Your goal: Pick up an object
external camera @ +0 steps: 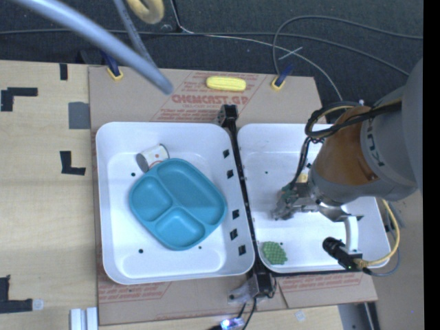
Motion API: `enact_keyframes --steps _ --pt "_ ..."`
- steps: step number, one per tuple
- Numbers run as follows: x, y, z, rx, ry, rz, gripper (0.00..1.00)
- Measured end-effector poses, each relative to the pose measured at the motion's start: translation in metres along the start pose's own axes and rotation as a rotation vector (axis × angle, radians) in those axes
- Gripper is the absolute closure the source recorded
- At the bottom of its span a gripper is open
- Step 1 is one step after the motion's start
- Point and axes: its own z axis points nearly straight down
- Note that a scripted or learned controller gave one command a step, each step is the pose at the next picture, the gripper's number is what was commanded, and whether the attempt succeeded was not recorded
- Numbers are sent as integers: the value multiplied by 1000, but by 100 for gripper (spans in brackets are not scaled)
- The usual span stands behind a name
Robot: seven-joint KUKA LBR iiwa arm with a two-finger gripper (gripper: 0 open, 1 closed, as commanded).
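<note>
The gripper (283, 208) is lowered into the right bin (275, 143), above a green ball (275, 253); jaw state cannot be told

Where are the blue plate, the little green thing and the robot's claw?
Blue plate (177, 203): camera view, on its centre ridge, left bin.
Green thing (274, 253): camera view, on its middle, right bin.
Gripper (284, 207): camera view, at its fingertips, right bin.
</note>
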Motion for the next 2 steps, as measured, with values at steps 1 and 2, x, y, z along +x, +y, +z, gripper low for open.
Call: enact_keyframes --steps 1,2 --pt "8 4 -46 -1 1 -1 100" --pt "5 7 -89 -2 1 1 100"
